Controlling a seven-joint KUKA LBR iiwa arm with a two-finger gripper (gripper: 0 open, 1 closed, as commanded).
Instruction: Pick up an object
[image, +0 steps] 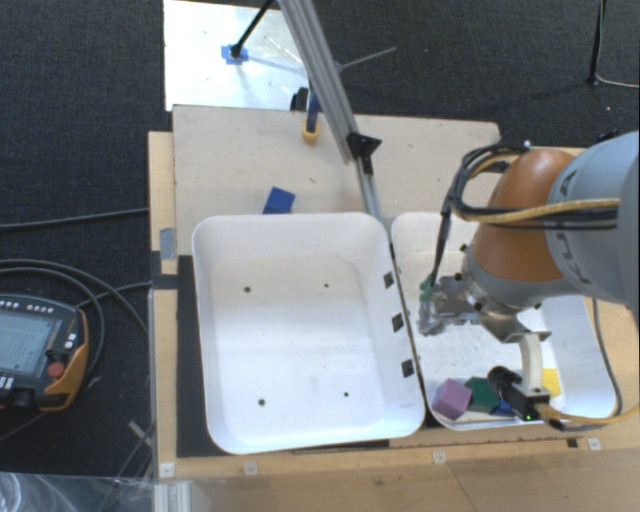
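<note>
**A:** How far along is the pick?

**B:** Hardly begun, I'd judge. Going from the left, a teach pendant (35, 350) lies on the floor past the bench's left edge. A blue block (280, 200) sits on the bench just beyond the far rim of the left bin (290, 222). In the right bin (458, 352) the gripper (437, 308) hangs near the left wall, with nothing visibly held.

**A:** Are the jaws spread or pressed together?

**B:** I cannot tell, because the wrist hides them from this angle.

**A:** Where are the things it could take?

**B:** They are crowded at the right bin's near edge. A purple block (452, 397) is touching or just beside a green block (486, 393), and a yellow piece (551, 381) lies further right. All of them are nearer the bench's front edge than the gripper is.

**A:** So what is left?

**B:** Everything: moving over one of them, closing on it and lifting.

**A:** Can you read any writing?

**B:** No. The pendant's screen is too small to make out.
</note>
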